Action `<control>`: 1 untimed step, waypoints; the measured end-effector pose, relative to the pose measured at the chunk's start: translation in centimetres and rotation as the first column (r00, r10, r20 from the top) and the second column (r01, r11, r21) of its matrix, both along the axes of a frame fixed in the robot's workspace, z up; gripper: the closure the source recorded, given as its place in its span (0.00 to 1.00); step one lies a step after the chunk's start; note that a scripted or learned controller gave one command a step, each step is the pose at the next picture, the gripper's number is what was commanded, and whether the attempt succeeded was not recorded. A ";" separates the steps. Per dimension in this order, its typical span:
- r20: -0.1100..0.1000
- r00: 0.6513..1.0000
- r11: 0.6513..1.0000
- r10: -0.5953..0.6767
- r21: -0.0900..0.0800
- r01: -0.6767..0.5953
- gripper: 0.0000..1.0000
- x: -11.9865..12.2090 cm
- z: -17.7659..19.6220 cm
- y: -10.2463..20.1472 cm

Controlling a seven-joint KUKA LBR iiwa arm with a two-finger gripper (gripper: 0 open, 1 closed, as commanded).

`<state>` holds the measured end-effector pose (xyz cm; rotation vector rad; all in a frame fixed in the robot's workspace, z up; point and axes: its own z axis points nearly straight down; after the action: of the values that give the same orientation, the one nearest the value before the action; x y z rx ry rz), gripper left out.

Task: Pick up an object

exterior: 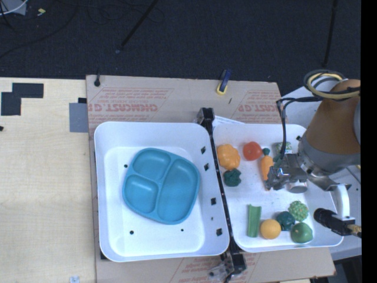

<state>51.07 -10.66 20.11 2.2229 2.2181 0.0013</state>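
Gripper (275,178) low in the right white bin (235,229).
It hangs beside a small orange carrot-shaped toy (266,166) near the bin's middle; whether it is open or closed, I cannot tell.

Arm (336,128) cut off at the right edge. Part of the right bin (235,229) hidden under it. Carrot (266,167) partly hidden behind the gripper (281,180). Fingers too small and dark to tell apart.
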 end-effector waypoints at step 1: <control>-0.001 1.000 1.000 0.002 0.001 -0.002 1.00 0.1 2.8 -0.1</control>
<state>51.13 -10.74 22.90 2.2212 2.2215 0.0007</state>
